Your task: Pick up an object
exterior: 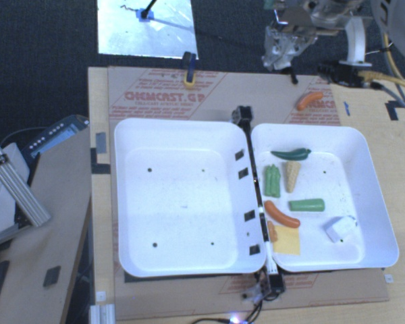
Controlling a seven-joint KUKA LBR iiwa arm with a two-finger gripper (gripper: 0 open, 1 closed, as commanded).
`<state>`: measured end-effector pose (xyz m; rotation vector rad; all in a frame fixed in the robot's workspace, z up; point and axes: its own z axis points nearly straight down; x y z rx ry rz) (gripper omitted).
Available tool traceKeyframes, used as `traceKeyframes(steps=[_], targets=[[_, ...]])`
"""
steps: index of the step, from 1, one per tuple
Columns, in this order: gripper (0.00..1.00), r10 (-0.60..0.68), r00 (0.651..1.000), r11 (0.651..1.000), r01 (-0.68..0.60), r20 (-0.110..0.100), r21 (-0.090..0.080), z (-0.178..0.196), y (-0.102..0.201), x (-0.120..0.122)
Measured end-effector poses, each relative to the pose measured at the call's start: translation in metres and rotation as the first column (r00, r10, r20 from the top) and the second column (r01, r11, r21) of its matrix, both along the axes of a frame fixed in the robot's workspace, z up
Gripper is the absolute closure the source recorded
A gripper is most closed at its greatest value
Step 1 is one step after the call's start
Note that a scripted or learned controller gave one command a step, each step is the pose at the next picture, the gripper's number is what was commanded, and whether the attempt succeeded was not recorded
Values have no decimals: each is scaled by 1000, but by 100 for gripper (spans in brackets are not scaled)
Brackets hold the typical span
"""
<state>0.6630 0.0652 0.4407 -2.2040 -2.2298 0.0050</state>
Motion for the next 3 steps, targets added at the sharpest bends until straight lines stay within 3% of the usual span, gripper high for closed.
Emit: traceKeyframes(steps=[1, 2, 3], targets=[[100, 2, 1000, 1000, -2, -1, 0, -77, 99, -43], [100, -5, 1000, 1000, 5, 4, -2, -193, 134, 6], [100, -5, 1000, 1000, 5, -2, -3, -267, 149, -41]])
